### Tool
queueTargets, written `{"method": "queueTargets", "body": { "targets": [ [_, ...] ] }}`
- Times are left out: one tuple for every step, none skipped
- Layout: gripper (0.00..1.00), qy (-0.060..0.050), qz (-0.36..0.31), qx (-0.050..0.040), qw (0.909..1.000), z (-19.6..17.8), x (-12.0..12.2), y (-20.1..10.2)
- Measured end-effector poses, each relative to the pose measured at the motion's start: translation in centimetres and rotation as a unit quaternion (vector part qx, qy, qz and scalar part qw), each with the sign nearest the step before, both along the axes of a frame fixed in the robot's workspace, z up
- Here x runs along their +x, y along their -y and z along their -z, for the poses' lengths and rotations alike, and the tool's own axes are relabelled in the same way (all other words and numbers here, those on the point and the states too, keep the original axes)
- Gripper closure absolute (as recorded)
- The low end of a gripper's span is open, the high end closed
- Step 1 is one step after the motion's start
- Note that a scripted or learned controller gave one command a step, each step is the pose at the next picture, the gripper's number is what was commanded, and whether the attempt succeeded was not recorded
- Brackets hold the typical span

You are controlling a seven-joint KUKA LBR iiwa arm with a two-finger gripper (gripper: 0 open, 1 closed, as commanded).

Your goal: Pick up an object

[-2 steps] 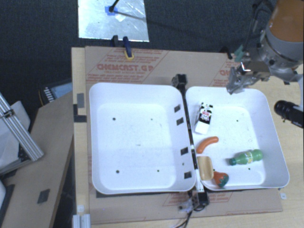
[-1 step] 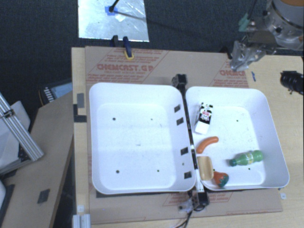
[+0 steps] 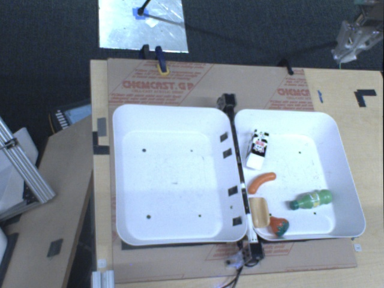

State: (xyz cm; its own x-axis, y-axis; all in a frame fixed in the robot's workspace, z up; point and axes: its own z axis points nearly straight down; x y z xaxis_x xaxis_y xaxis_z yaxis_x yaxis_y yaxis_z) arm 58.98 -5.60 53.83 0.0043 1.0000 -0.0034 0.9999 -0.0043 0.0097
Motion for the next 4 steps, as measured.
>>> {"method": "queueTargets", "body": {
  "targets": [
    [1.0,-0.001,-0.005,0.001,1.0,-0.9,0.0,-0.4],
    [1.0,0.001,-0.007,0.0005,1.0,-2.0,0.0,-0.4],
    [1.0,0.002,-0.009,0.0004,1.0,-3.1,0.0,-0.5],
    [1.0,-0.01,-0.004,0.0027,0.9999,5.9,-10.7,-2.5]
  ]
}}
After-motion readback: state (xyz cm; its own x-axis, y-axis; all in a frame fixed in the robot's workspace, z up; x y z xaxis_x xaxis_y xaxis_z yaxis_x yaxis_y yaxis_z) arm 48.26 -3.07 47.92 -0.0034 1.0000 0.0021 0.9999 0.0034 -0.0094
